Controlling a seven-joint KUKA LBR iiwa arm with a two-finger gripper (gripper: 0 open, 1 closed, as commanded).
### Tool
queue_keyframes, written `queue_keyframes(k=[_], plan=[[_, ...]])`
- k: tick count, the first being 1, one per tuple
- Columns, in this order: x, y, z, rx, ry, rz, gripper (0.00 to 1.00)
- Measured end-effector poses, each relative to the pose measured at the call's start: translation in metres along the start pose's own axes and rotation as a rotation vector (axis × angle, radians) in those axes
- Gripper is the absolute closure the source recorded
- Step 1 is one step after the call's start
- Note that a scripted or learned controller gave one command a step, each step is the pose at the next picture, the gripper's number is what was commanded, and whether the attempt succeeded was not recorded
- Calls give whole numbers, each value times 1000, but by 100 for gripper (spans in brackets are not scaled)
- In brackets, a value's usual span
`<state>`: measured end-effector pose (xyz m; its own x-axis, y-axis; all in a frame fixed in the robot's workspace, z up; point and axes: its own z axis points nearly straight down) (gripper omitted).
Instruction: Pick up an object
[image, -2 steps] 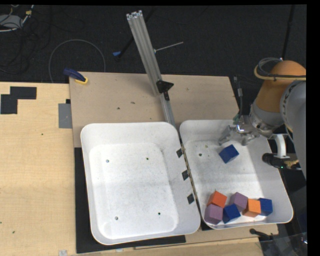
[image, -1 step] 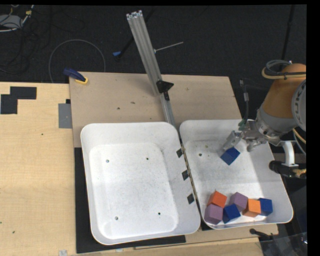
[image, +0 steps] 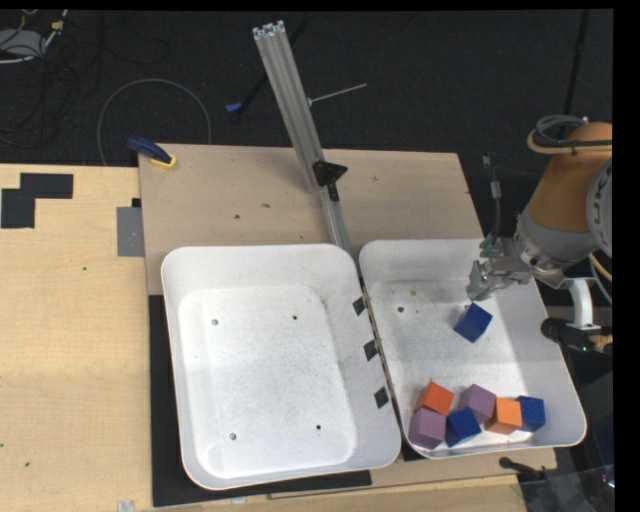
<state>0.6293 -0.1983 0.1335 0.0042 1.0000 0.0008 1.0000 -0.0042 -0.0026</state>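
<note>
A blue cube sits tilted on the floor of the right bin, right of frame centre. The gripper hangs just above and slightly right of it; whether its claw is apart or together cannot be told.

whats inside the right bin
The right bin holds one blue cube apart, below the gripper, and a cluster at its near edge: orange, purple and blue blocks. Anything beneath that cluster is covered.

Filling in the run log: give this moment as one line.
arm: over right bin | gripper: just above lone blue cube | grasp: not visible | other cubes: clustered at near edge
</note>
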Motion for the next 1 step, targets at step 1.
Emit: queue_keyframes(k=[1], plan=[[0,0,1,0,0,2,0]])
